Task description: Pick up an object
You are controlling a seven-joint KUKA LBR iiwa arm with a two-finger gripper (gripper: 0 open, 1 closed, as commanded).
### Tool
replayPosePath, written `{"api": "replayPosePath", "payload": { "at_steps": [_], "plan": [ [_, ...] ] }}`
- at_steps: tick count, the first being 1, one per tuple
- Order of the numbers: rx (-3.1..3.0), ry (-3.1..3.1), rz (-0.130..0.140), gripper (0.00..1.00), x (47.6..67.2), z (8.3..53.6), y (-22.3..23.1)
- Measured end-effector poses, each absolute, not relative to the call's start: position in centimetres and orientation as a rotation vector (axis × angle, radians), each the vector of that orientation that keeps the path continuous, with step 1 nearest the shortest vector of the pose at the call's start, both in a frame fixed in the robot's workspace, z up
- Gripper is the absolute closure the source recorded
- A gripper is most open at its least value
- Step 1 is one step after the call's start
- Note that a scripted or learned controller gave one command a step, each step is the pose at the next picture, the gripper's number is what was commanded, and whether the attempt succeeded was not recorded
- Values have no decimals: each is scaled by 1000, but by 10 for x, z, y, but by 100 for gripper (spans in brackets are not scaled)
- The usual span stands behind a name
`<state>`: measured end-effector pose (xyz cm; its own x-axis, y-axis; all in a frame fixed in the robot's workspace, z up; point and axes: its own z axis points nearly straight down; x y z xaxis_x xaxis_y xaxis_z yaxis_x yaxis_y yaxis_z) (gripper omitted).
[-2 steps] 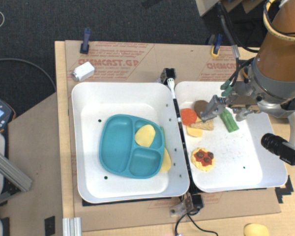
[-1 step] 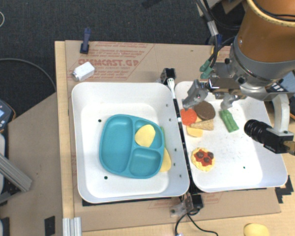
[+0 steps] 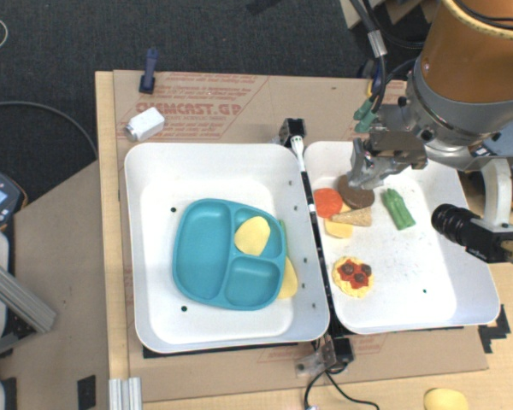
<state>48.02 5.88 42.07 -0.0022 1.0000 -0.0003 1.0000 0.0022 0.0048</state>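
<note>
My gripper [image 3: 357,190] reaches down into the right bin [image 3: 427,306], low over its upper left part. Its tip sits on or just above a brown round piece [image 3: 356,198]. Beside that piece lie an orange-red disc [image 3: 327,202] to the left, a tan wedge [image 3: 350,219] below and a pale yellow piece [image 3: 339,228]. A green stick-shaped item [image 3: 399,208] lies to the right of the gripper. Lower down rests a small yellow pizza-like toy with red spots [image 3: 353,276]. The arm's body hides the fingers.
The left bin [image 3: 154,195] holds a blue divided plate [image 3: 227,253] with a yellow piece [image 3: 253,235] in it and another yellow piece [image 3: 288,280] at its right rim. A black clip [image 3: 292,131] sits where the bins meet. A black cylinder [image 3: 466,229] juts in at right.
</note>
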Motion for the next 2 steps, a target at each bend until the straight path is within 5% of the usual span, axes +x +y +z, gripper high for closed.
{"api": "replayPosePath", "payload": {
  "at_steps": [1,2],
  "plan": [
    [2223,2215,5,100,480,436,37],
    [2220,2226,-4,100,479,416,63]
  ]
}}
